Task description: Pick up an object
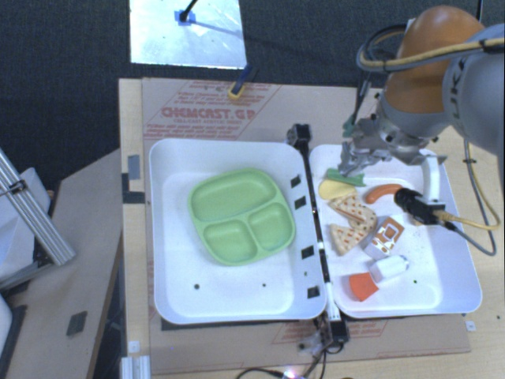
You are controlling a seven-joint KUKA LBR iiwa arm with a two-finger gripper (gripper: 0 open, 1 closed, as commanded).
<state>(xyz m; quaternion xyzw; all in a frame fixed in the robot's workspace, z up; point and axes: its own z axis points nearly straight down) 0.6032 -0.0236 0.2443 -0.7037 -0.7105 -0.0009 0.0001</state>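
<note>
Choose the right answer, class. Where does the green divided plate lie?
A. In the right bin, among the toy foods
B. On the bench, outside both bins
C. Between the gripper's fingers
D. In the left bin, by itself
D: the green divided plate rests flat on the floor of the left bin, while the toy foods sit in the right bin.

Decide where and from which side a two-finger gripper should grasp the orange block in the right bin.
Grip the orange block across its two opposite flat sides, coming straight down from above. It lies flat, apart from the bin wall, though the white piece sits close beside it.
</note>
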